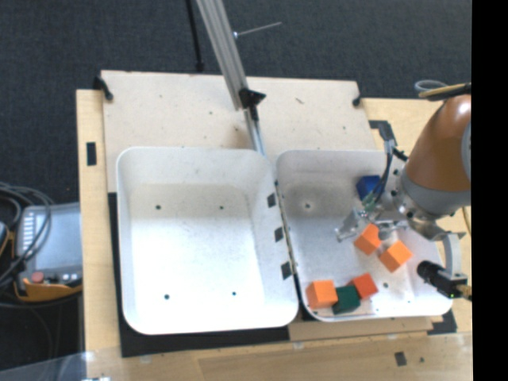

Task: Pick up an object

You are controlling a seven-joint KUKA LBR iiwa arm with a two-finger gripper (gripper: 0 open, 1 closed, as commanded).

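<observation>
Three blocks (341, 294) hugging right bin's (317, 173) front edge, hand (367, 227) mid-bin.

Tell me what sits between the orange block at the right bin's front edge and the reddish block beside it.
A dark green block sits between the orange block and the reddish block, seen in the camera view.

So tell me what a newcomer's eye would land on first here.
The grey arm with its orange band comes in from the right over the right-hand shallow white bin, its gripper low among the contents. Bright orange blocks draw the eye next: two by the gripper, and two more at the near edge flanking a dark green block. A small blue object sits behind the gripper.
</observation>
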